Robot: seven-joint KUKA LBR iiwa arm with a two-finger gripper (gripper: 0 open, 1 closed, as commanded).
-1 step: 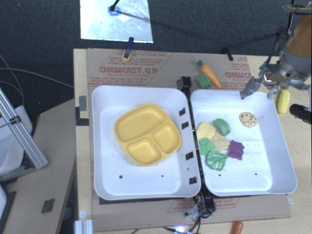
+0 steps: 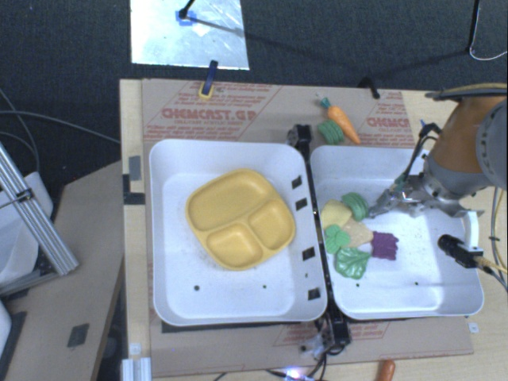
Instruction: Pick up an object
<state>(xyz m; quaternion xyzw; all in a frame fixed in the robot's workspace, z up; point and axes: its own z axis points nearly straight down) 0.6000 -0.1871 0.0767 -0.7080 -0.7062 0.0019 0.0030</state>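
In the right bin [image 2: 452, 292] lies a small heap of toy foods: a pale yellow piece [image 2: 336, 213], a round dark green piece [image 2: 355, 205], a light green piece [image 2: 336, 237], a leafy green piece [image 2: 352, 263] and a purple piece [image 2: 384, 245]. My gripper [image 2: 386, 203] reaches in from the right and hangs low over the bin. Its tip is just right of the round dark green piece and above the purple one. Nothing shows in its grasp.
The left bin [image 2: 171, 292] holds a yellow divided plate [image 2: 240, 217]. Behind the bins, a toy carrot [image 2: 343, 121] and a green piece [image 2: 329, 132] lie on the cardboard. A blue and yellow tool [image 2: 209, 80] lies at the back left.
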